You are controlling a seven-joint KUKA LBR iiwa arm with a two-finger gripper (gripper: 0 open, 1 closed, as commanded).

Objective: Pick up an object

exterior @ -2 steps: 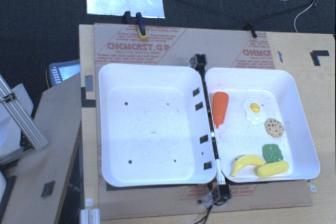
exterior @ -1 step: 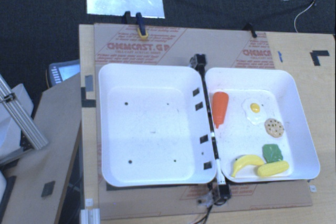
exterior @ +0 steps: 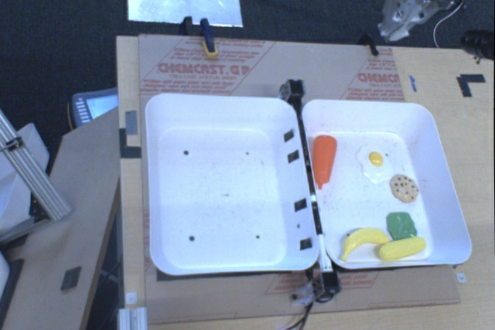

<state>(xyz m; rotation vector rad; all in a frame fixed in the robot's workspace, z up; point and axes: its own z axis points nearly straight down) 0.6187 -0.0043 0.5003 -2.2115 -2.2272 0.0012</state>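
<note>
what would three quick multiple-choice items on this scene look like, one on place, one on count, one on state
1. Where does the carrot lie?
A. in the right bin, near the divider between the bins
B. in the left bin
C. on the bench outside the bins

2. How many items lie in the right bin?
A. three
B. six
C. nine

3. Where is the gripper?
A. raised beyond the far edge of the bins, off the objects
B. pressed on the cookie
C. down in the left bin

Answers:
1. A, it lies just right of the divider.
2. B: carrot, fried egg, cookie, green piece, banana, yellow piece.
3. A, it hangs at the view's top right.
</note>
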